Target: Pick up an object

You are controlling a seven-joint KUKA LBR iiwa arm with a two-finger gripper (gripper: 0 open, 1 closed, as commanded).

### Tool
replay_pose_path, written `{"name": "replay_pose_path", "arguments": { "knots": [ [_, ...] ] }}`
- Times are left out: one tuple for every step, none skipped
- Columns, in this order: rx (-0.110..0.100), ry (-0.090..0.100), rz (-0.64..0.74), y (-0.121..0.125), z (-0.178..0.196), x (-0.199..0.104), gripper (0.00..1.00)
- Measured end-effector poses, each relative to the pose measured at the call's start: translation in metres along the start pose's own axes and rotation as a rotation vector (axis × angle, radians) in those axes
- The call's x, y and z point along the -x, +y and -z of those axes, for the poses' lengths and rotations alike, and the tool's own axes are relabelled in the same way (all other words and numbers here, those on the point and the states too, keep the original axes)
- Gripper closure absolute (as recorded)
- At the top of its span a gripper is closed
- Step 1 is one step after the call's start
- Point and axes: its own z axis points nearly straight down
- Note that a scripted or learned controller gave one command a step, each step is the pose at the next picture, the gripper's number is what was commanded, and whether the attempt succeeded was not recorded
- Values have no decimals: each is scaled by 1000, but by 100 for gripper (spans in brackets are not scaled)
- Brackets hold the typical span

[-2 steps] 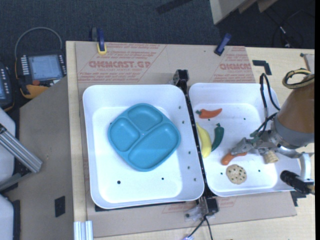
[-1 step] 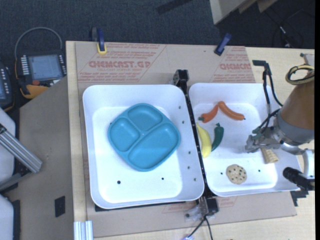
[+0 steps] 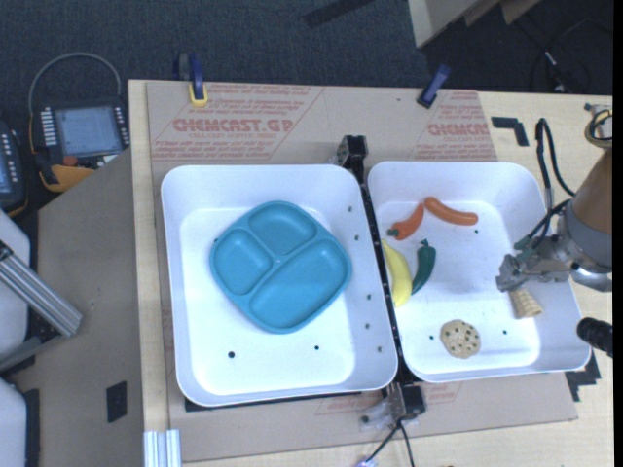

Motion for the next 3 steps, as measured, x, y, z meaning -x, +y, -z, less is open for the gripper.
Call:
{"name": "replay_pose_path", "arguments": {
  "knots": [
    [6, -3, 0, -3, 52, 10, 100],
    [3, -1, 1, -3, 61, 10, 100],
    [3, 1, 7, 13, 63, -40, 100]
  ]
}}
